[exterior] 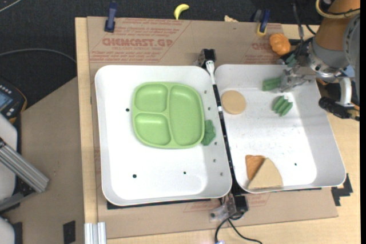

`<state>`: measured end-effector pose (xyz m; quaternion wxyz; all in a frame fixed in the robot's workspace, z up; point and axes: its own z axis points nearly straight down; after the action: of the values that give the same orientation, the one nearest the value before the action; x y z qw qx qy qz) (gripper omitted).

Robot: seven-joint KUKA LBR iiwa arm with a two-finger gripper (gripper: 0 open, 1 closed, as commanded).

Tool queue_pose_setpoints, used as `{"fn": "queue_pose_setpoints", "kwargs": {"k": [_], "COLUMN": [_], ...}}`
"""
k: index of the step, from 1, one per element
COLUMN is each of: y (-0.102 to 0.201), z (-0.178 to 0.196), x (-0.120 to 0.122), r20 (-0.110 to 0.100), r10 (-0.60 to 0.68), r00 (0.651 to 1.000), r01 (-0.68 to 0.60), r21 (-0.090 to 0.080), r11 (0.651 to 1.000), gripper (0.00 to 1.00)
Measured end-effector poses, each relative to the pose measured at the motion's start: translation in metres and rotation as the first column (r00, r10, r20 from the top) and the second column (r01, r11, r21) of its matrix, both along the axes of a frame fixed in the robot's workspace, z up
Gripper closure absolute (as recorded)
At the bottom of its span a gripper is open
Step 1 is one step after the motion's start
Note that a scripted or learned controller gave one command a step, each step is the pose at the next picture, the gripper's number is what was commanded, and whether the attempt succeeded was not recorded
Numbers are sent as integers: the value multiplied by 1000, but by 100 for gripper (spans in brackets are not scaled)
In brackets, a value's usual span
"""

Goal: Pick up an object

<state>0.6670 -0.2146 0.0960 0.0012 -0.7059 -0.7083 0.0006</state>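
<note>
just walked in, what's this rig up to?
The KUKA arm reaches in from the right, with its gripper low over the far part of the right bin, beside a green block. A second green piece, a round tan disc and a tan wedge lie loose there. The left bin holds a green divided plate. Nothing is visibly grasped.

Bright even overhead light, soft shadows, slightly grainy
</note>
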Motion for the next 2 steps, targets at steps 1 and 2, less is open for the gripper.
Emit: {"fn": "queue_pose_setpoints", "kwargs": {"k": [1, 2], "y": [-10, -9], "z": [49, 57], "x": [1, 1], "r20": [10, 11], "r10": [-3, -1], "r00": [1000, 1000], "r01": [3, 1], "r21": [-4, -6], "r11": [1000, 1000], "gripper": [100, 100]}}
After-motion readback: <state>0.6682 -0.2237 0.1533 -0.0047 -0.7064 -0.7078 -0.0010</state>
